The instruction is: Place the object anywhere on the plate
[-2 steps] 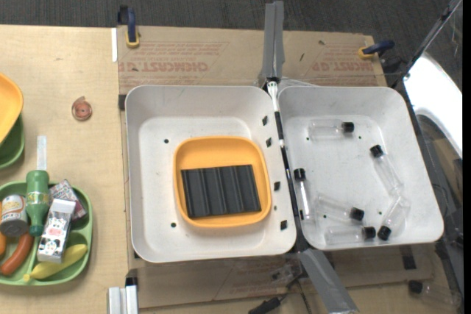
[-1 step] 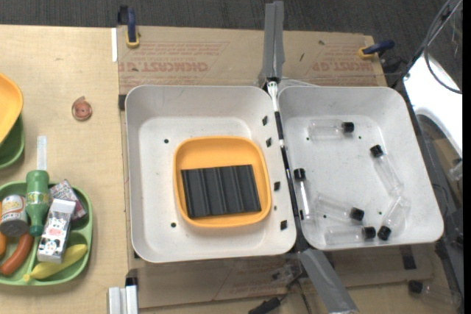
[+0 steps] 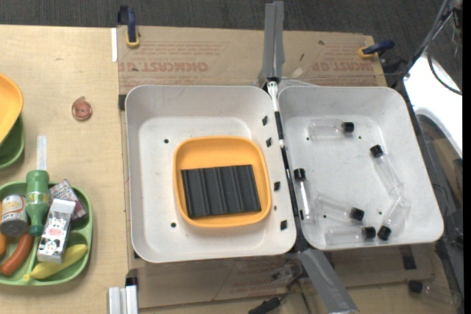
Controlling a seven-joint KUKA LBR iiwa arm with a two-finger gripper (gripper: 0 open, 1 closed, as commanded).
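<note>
Lying flat on plate [image 3: 221, 151]: ridged black slab [image 3: 220, 190], long axis left-right.

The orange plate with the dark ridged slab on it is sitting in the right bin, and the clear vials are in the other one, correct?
Not quite. The camera view shows the orange plate, with the dark ridged slab on it, in the left bin. The clear vials lie in the right bin.

I see open floor around the plate [image 3: 221, 184] in the left bin [image 3: 147, 180], while clear tubes [image 3: 390, 180] clutter the right bin [image 3: 412, 121].
</note>
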